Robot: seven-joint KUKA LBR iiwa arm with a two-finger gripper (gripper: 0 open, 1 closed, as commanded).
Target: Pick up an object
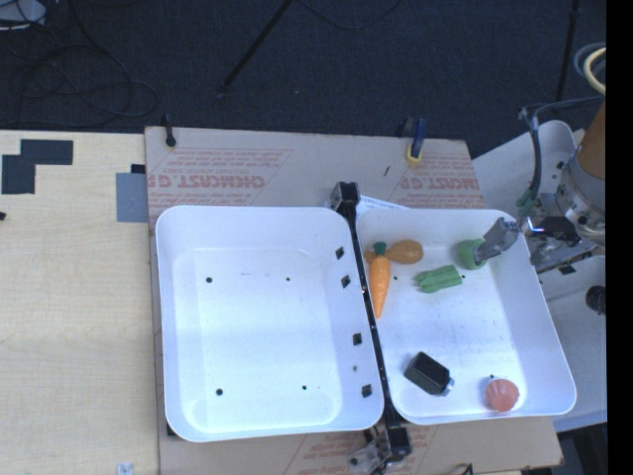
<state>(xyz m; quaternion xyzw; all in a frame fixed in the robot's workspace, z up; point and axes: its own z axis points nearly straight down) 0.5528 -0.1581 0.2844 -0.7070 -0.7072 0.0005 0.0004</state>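
In the right bin [554, 349], my gripper [501, 237] reaches in from the right, over the upper right corner. Its tip lies right beside a small round green object [466, 253], touching or nearly touching it. A longer green piece [438, 280] lies just left of that. Near the divider an orange carrot [379, 285] lies next to a yellow-orange lump [405, 252]. A black block [428, 373] and a pinkish-red ball [501, 394] sit near the bin's front edge.
The left bin [178, 265] stands beside the right one, with a black divider rail [361, 295] between them. Both rest on a cardboard sheet [297, 171]. The arm's body [579, 201] and cables occupy the far right.
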